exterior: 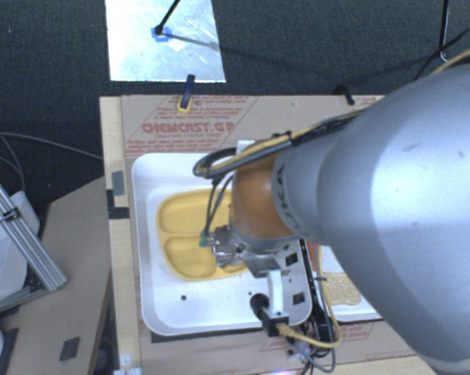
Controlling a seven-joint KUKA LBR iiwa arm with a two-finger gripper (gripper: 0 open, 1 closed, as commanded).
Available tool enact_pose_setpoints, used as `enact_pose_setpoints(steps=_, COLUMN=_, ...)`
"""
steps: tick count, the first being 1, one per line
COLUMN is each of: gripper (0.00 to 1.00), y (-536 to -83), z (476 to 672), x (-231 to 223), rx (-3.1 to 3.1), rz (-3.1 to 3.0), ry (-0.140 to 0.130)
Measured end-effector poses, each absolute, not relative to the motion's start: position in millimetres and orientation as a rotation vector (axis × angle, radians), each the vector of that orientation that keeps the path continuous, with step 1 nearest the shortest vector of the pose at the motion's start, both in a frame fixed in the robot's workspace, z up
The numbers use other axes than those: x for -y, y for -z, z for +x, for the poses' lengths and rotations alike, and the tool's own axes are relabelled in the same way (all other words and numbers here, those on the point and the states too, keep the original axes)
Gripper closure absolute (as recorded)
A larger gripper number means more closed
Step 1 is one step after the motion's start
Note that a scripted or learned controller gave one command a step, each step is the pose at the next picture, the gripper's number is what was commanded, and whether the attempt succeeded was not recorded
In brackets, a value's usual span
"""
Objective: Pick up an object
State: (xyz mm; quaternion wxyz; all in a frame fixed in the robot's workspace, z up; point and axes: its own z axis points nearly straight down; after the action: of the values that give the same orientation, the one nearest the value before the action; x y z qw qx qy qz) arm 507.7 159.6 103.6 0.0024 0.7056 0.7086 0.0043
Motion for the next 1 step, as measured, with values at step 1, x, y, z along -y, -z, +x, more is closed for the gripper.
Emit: enact_pose_setpoints(steps=1, gripper=1.0, y=-94.7, z=601.2, x=-140.5, rx=-2.228, rz=2.222, ry=0.015)
